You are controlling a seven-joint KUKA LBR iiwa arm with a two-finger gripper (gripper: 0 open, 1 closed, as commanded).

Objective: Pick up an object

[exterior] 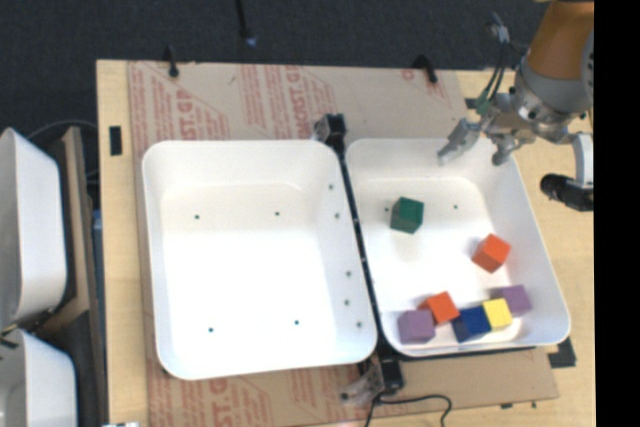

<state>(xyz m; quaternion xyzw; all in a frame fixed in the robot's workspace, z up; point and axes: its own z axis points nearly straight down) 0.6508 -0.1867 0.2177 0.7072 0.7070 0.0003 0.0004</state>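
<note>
The right bin (520, 190) holds several small blocks. A green block (406, 214) lies alone near its middle, and an orange block (490, 253) sits toward the right wall. Along the near edge cluster a purple block (416, 325), an orange block (440, 306), a blue block (469, 323), a yellow block (497, 314) and another purple block (515, 299). My gripper (476, 145) hangs open over the far rim of the right bin, nothing between its fingers, well above and to the right of the green block.
The left bin (160, 215) sits beside the right one, a black clip (331, 128) at the far end of their shared edge. The wooden bench (230, 100) stretches behind both bins. White containers (25, 225) stand at the far left.
</note>
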